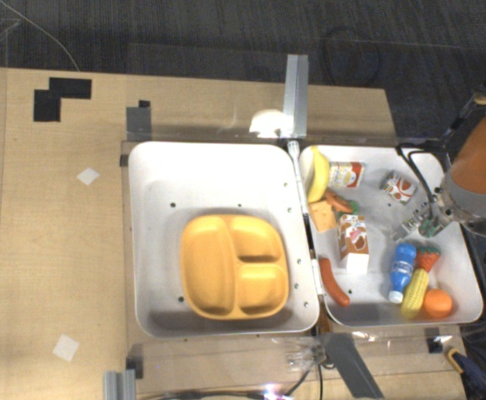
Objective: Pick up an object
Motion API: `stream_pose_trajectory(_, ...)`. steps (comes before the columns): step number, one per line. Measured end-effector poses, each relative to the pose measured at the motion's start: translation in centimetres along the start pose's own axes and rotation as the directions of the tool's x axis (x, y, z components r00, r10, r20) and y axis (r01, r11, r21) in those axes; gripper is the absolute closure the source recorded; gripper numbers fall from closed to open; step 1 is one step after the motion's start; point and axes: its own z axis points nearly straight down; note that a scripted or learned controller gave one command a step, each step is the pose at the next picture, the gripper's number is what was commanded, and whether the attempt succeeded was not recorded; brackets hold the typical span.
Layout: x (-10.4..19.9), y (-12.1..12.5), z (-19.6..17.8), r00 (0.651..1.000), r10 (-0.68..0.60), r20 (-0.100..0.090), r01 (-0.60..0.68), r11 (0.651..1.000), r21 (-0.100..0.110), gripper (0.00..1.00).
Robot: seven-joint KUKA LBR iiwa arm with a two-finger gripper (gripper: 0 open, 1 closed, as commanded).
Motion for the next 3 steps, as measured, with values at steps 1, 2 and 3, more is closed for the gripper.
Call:
stream_pose_trajectory(1, 2.0, -2.9, -4.5, 0.97, 0.242, -0.003, -0.242, 0.97, 0.005, 1.0)
stream_pose_trajectory(2, 1.4, -0.4, 0.1, 0.64, 0.769, 0.0, -0.769, 0.64, 0.003, 1.0)
stream_pose_trajectory(3, 1.4, -0.3, 0.2, 0.64, 0.768, 0.0, -0.768, 0.64, 0.003, 0.0)
